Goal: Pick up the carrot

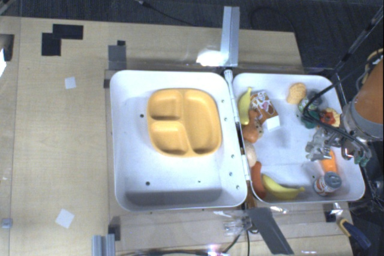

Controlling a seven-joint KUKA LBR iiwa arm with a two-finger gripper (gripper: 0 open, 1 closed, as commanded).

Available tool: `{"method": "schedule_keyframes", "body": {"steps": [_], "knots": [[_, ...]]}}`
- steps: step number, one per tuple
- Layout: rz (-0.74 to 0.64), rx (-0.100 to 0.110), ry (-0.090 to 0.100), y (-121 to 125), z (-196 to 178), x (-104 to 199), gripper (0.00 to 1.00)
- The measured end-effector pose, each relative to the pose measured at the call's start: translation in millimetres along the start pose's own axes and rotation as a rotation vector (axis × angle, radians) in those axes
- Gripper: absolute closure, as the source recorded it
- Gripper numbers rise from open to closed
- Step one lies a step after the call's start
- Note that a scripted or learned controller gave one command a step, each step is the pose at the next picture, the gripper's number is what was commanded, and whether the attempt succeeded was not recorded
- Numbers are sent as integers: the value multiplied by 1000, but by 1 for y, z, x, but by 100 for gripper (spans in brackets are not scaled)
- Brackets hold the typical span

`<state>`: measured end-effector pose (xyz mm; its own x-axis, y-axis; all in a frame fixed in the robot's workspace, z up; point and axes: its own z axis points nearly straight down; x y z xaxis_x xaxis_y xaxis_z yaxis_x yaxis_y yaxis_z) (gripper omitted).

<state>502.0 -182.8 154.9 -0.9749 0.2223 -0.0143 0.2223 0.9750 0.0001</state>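
Nearest, along the front wall of the right bin (pixel 282 199): a banana (pixel 281 187) lying flat, a small can (pixel 328 181) toward the right corner. Just behind the can, the carrot (pixel 329 163), orange, directly under the claw (pixel 321 150). Claw low over it; grip not readable, cannot tell whether anything sits between its tips. Probably the closing-in step, with no lift yet. Next: settle squarely on the carrot, close, rise straight up. In the way: the can touching or nearly so, a dark green thing (pixel 312 111) just behind. Farther back, a second banana (pixel 244 104), a snack packet (pixel 262 106), a bread roll (pixel 296 92). Left bin (pixel 129 129): a yellow divided plate (pixel 183 122).
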Motion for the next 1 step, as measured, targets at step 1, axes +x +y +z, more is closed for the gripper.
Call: {"method": "schedule_keyframes", "body": {"steps": [1], "knots": [[307,2,4,-25,1,7,100]]}}
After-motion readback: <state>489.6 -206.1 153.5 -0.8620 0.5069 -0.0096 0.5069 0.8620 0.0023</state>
